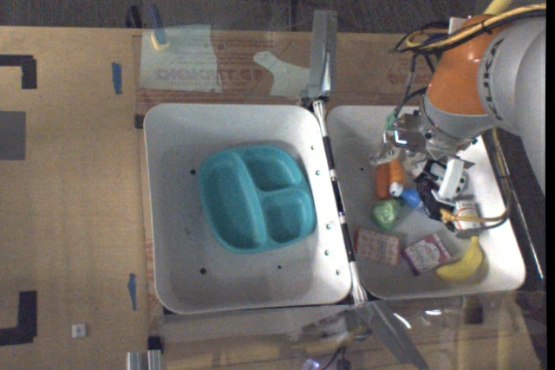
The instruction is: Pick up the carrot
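While the grey arm (512, 74) with its orange band reaches in from the right, its claw (401, 159) hangs low over the upper part of the right-hand white bin (503, 269); whether its fingers are apart or together I cannot tell, since the wrist and dark cabling blur that spot. Just under the claw lies the carrot (382, 179), an orange piece standing roughly lengthwise along the bin, near the bin's left wall; whether the claw touches it cannot be made out, and nothing shows it lifted from the bin floor. Beside the carrot, to its right, sits a small white-and-orange bottle-like item (396, 178), hard to name; a blue object (410, 198) lies just below that; a green rounded piece (386, 213) rests below the carrot. Lower in the same bin lie a flat pinkish packet (376, 246), a second small packet (427, 254) tilted beside it, and a yellow banana (461, 262) near the bottom right corner. At the left, the other white bin (173, 264) holds a teal plate (257, 197) with three compartments, set near its middle; both bins sit side by side on the brown desk (69, 186), which carries strips of blue tape (117, 77) and black corner marks (22, 69).
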Available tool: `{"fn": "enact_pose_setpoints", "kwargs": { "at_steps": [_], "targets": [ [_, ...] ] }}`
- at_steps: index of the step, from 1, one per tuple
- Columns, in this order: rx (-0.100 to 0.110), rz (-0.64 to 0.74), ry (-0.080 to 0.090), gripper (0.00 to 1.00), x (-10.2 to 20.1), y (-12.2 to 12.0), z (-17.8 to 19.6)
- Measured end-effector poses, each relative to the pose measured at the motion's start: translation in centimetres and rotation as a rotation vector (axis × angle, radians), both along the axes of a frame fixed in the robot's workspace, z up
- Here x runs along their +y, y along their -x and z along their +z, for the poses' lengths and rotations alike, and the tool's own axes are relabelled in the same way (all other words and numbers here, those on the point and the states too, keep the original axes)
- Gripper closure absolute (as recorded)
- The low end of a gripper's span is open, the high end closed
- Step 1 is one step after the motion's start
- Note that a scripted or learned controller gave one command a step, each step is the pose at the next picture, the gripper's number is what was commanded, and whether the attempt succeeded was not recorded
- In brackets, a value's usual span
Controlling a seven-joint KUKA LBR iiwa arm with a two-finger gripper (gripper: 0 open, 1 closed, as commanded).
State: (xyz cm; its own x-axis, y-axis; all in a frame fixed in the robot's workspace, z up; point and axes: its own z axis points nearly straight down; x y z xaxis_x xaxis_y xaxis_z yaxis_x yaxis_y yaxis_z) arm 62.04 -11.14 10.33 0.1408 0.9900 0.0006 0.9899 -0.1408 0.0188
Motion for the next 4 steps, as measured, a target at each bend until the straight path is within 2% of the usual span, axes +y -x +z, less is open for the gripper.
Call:
{"fn": "enact_pose_setpoints", "kwargs": {
  "at_steps": [1,2,3,4],
  "targets": [
    [0.016,0.384,0.003,1.00,2.3,4.2,8.2],
    [0.019,0.430,0.001,1.00,3.3,12.8,8.1],
    [0.016,0.424,0.003,1.00,3.1,12.7,9.1],
    [0.020,0.659,0.002,1.00,7.6,14.1,8.1]
  ]
}}
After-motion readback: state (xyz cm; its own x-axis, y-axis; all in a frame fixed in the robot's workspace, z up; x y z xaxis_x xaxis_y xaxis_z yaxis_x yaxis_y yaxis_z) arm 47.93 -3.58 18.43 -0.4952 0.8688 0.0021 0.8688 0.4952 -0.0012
